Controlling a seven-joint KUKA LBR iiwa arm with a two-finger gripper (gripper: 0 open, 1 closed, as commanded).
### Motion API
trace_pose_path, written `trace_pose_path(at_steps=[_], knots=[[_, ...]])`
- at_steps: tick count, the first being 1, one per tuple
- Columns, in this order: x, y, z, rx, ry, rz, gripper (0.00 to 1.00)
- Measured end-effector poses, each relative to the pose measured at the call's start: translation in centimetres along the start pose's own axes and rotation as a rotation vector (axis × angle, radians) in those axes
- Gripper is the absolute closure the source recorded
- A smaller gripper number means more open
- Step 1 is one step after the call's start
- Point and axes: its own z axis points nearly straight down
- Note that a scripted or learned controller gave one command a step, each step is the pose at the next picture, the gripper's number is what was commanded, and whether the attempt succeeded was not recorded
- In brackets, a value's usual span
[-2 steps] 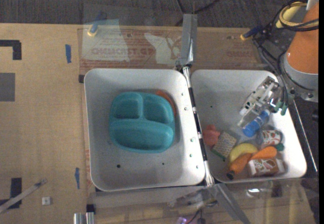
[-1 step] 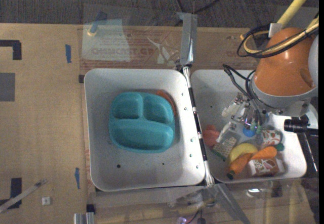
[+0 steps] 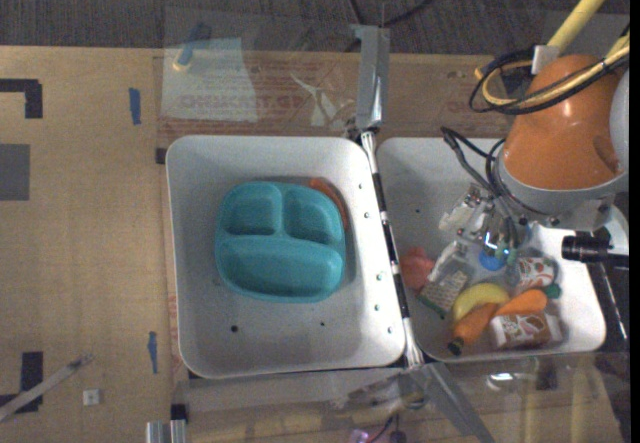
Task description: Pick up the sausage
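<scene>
orange wrist band (image 3: 560,121) looms over the crowded right bin (image 3: 420,171), gripper (image 3: 487,231) state unclear, risking grabbing a neighbouring toy, not the sausage (image 3: 414,266).

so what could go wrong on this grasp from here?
Clutter: the right bin packs a banana, a carrot, packets and a reddish item close together, so the gripper may pinch the wrong one or two at once. Which piece is the sausage is unclear. The arm's orange band covers the bin's far right corner.
</scene>
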Motion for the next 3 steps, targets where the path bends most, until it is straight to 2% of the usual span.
trace_pose_path(at_steps=[1,2,3], knots=[[0.0,0.0,0.0,0.000,0.000,0.000,0.00],[-5.9,-2.2,6.1,0.000,-0.003,-0.080,0.00],[-6.5,-0.6,9.6,-0.001,-0.009,-0.011,0.00]])
